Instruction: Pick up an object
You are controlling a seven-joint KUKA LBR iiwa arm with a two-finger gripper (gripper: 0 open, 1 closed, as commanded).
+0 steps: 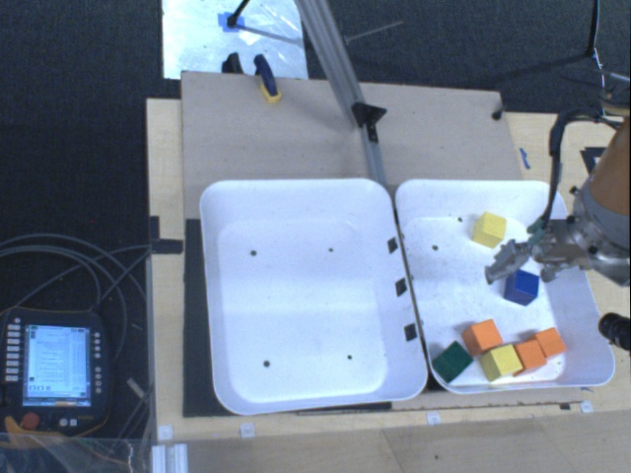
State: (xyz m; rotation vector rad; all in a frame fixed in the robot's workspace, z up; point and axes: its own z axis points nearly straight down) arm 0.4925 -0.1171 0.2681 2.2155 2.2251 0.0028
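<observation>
From the camera view, my gripper (pixel 508 262) hangs inside the right bin (pixel 439 205), its fingers slightly apart and holding nothing, just beside the blue cube (pixel 522 287). The yellow cube (pixel 488 230) lies apart toward the far wall. Orange, yellow and green cubes crowd the near rim (pixel 498 351). The left bin (pixel 296 294) offers wide bare floor.

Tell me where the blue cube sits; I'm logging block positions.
The blue cube lies in the right bin, just below the hand, with the yellow cube above it.
</observation>
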